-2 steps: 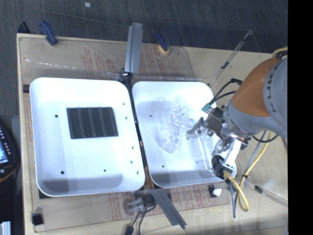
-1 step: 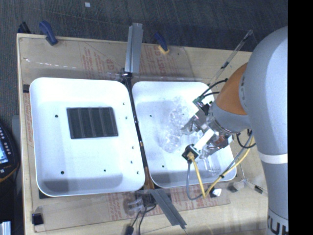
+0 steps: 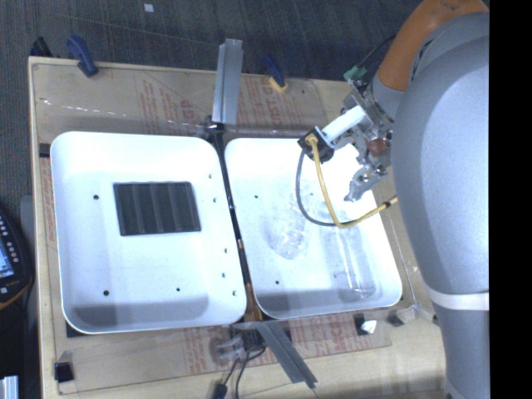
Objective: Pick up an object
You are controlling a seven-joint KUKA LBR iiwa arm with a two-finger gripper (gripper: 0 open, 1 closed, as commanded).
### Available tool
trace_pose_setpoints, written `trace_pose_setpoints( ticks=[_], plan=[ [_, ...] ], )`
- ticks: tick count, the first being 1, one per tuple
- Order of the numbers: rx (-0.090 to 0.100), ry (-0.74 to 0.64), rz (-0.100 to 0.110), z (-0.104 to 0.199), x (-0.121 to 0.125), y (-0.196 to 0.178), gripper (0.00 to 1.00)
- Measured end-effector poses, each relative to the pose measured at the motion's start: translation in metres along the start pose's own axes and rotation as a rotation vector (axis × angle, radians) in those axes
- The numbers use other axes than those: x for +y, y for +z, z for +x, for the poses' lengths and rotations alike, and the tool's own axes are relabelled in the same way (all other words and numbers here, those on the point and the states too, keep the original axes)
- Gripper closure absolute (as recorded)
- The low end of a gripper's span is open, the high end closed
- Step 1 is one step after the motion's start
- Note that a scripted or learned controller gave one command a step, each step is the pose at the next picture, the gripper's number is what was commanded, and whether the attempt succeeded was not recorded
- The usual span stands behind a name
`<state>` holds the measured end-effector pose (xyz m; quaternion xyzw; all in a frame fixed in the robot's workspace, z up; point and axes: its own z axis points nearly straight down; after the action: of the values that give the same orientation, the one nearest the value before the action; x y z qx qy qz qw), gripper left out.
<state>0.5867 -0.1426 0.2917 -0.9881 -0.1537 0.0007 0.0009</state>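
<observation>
end effector [image 3: 359, 188] hovers over far right of right bin [image 3: 249, 289], finger state can't tell, holds nothing visible; clear glass [image 3: 289, 241] lies mid-bin and clear bottle [image 3: 353, 264] near right, so centre over one and descend straight, watching the yellow cable [image 3: 320, 196].

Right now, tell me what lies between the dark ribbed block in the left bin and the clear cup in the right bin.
In the camera view, between the dark ribbed block and the clear cup lie bare white bin floor and the bins' adjoining rims.
</observation>
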Motion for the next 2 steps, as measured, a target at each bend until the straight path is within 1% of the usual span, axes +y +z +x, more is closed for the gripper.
trace_pose_setpoints(
  ticks=[1, 2],
  plan=[
    [-0.002, 0.061, 0.001, -0.034, 0.060, -0.018, 0.00],
    [-0.003, 0.029, 0.002, -0.079, 0.044, 0.006, 0.00]
  ],
)
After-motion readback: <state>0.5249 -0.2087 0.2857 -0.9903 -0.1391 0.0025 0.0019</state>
